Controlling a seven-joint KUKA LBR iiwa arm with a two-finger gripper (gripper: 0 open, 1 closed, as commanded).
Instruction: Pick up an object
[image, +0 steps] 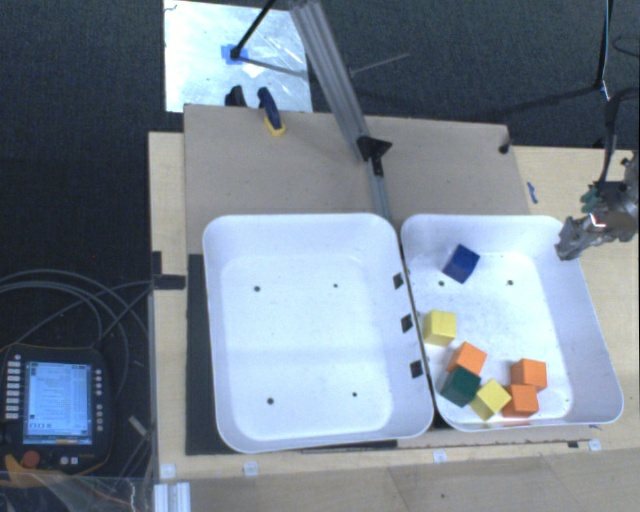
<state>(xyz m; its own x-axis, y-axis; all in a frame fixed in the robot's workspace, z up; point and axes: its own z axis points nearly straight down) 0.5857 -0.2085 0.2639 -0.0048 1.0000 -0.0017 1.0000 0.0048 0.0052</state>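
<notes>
Over at the right edge of the camera view, the gripper hangs just above the upper right rim of the right bin, only its grey tip poking into shot. It's small and blurred from here, so whether the pincer is apart or together I cannot tell, and nothing shows between its tips.

Down in that right bin, every candidate sits on the floor. A blue cube lies alone near the top, the closest piece to the tool but apart from it. A yellow cube rests by the left wall. Below that comes the crowd: an orange cube touching a dark green cube, a second yellow cube just beside the green, and two more orange cubes stacked up against each other near the bottom right corner.

Across the divider, the left bin shows bare white floor with a few dark dots.

Progress call: nothing lifted yet, by my reading. The whole job remains: choose a cube, come down over it, close, raise. The blue one looks the cleanest target, standing free on all sides; the cluster at the bottom could crowd the tool and spoil a grip.
</notes>
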